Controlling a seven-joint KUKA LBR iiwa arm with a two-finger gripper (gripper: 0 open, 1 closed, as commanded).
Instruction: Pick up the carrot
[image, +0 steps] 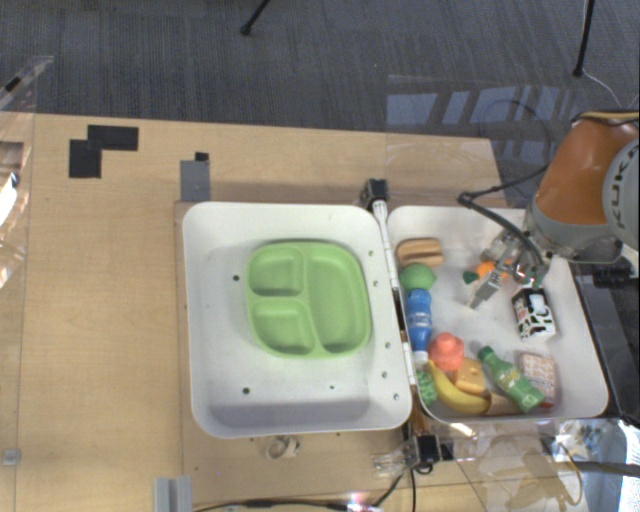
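Observation:
The carrot (482, 268) is a small orange piece with a dark green end, over the upper middle of the right bin (590, 345). My gripper (491, 274) reaches in from the right under the orange wrist band, and its grey fingers (487, 290) sit on either side of the carrot. The fingers look shut on the carrot. The white bin floor shows below it, and I cannot tell whether the carrot touches the floor.
In the right bin lie a bun (419, 249), a green ball (418, 276), a blue bottle (419, 318), a red fruit (447, 350), a banana (455, 392), a green bottle (510, 378), a cow-patterned carton (534, 311) and a pink packet (540, 371). The left bin (215, 400) holds a green divided plate (305, 299).

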